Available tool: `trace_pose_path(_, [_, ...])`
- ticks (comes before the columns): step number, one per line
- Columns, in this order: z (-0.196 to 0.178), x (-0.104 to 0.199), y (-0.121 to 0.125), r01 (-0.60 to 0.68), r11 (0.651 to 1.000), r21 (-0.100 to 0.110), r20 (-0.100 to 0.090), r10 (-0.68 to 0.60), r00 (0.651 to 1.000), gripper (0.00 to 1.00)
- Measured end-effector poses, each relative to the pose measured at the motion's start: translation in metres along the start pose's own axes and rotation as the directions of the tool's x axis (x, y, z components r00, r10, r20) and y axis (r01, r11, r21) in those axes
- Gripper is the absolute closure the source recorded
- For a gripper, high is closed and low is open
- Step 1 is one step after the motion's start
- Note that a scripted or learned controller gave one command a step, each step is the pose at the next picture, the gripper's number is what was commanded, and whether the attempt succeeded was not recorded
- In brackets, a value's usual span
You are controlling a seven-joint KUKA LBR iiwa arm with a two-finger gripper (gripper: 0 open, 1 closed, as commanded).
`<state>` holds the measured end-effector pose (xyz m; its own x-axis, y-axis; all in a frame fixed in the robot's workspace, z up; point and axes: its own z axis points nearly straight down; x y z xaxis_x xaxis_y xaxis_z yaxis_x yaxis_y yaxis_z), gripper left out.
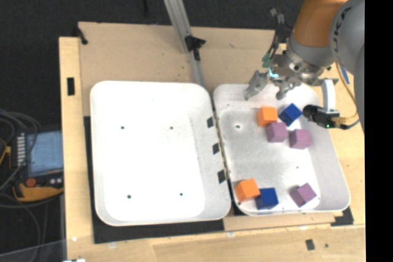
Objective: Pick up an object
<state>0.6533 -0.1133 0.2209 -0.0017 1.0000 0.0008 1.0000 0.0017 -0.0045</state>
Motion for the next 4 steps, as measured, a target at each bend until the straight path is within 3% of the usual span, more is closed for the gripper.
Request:
trace_pose_path(1, [-0.003, 0.000, 0.001, 0.001, 1.000, -0.005, 0.002, -0.001, 1.000, 0.00])
trace_pose_path(2, [0.059, 0.002, 0.002, 0.001, 1.000, 0.001, 0.002, -0.001, 1.000, 0.00])
trace_pose_path(3, [0.099, -0.011, 0.006, -0.002, 1.000, -0.013, 0.008, 0.003, 1.000, 0.00])
trace_pose_path(4, [0.094, -0.009, 0.010, -0.002, 1.000, -0.026, 0.006, 0.003, 1.000, 0.00])
